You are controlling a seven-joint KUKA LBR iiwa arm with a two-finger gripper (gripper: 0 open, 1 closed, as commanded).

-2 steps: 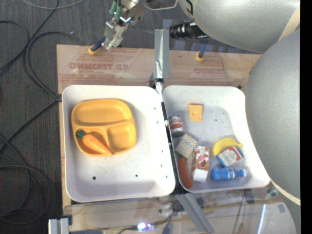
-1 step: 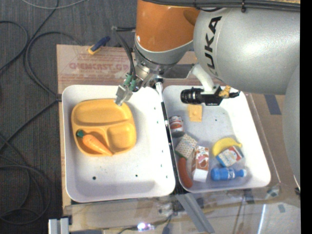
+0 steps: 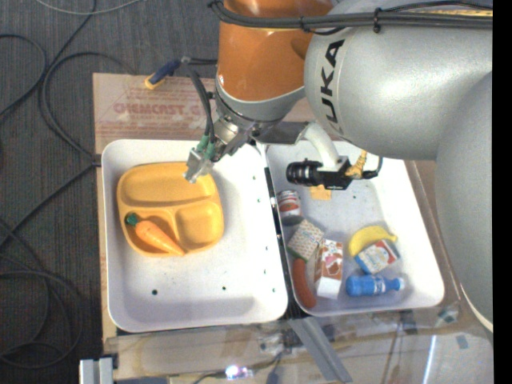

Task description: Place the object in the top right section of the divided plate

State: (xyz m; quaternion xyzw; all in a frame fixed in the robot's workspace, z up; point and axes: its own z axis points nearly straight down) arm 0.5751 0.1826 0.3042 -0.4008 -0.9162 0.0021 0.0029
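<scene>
the pincer (image 3: 197, 166) hangs at the top right edge of the divided plate (image 3: 164, 190), its slim grey tips close together and nothing visible between them; whether they are fully closed cannot be told from this slant. the plate is glossy yellow-orange plastic, rounded at the corners, with raised ridges parting it into one wide upper section and smaller lower ones. it lies in the left bin (image 3: 160, 294), a shallow white tray with a matte, lightly speckled floor. a toy carrot (image 3: 154, 235), smooth orange and tapered with a small green top, lies slanted in the plate's lower left section, its tip reaching toward the plate's lower rim.

the right bin (image 3: 400, 222) holds a cluster of things: a curved yellow banana (image 3: 371, 236), a blue plastic bottle (image 3: 374, 285) lying on its side, a small red and white carton (image 3: 329, 266), a checkered packet (image 3: 306, 238), a reddish sausage shape (image 3: 300, 282) and a small jar (image 3: 289, 204). the arm (image 3: 400, 78) is bulky, smooth grey metal with a shiny orange band (image 3: 264, 38). black cables (image 3: 48, 94) trail over the dark carpet beside the desk (image 3: 144, 114).
</scene>
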